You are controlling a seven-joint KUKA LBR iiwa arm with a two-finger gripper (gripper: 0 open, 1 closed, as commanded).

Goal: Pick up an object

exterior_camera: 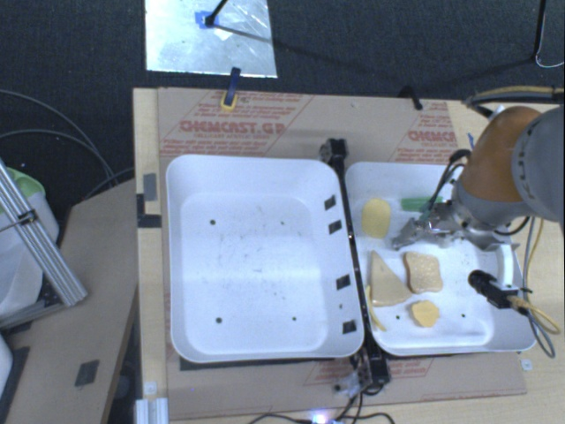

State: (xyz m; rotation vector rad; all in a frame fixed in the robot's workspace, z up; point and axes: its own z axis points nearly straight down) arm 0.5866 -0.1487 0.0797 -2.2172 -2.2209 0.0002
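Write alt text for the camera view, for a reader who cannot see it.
A grey arm with an orange band reaches from the right, its gripper low over the right bin, above several pale yellow and tan pieces and beside a green item. The left bin sits alongside.

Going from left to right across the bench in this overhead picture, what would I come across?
Left white bin → black divider → yellow piece → tan slice → claw and grey arm.
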